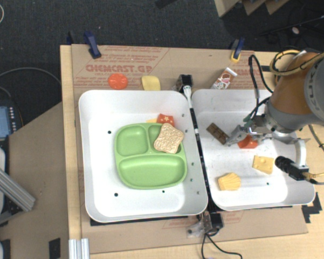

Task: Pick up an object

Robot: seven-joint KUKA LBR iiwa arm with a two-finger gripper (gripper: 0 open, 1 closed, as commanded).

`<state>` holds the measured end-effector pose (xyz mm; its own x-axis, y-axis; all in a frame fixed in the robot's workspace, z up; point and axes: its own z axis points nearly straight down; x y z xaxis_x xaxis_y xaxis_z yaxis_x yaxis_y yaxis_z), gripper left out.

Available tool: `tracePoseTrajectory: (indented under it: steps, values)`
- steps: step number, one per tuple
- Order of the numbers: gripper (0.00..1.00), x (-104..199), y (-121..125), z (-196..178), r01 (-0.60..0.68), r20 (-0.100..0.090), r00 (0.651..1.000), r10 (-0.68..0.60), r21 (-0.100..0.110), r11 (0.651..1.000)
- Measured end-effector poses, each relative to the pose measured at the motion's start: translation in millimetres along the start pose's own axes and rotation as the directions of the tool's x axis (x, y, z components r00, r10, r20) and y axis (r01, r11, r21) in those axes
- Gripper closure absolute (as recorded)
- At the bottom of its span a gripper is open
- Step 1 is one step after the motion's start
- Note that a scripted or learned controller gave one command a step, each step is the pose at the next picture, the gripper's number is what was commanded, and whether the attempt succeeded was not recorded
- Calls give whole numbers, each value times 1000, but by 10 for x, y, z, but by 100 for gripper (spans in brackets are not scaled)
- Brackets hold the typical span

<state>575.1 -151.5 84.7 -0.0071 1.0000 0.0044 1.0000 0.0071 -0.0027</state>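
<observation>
- Arm reaches in from the right; jaws [246, 136] low over the right bin [226, 99], at a small red object [248, 142].
- Jaw state: cannot tell; the red object sits at the tips, but whether it is between them is unclear.
- Same bin: brown block [216, 133] just left of the jaws; yellow cheese wedge [263, 164] and yellow ridged piece [229, 182] below.
- Left bin [94, 161] holds a green divided plate [148, 156]; a tan cracker-like slab [168, 138] rests on its upper right rim, red piece [165, 119] just above it.
- On the desk [75, 80] beyond the bins: orange disc [118, 81], yellow block [150, 83].
</observation>
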Motion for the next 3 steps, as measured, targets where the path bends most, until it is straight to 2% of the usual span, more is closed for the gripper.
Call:
tracePoseTrajectory:
  steps: [1,2,3]
  values:
    - [100,-48,-4,-106,-6,4,1000,6,-2,1000]
    - [100,104,-508,-1168,-8,6,1000,8,-8,1000]
    - [100,-75,163,-1140,-4,7,1000,4,-8,1000]
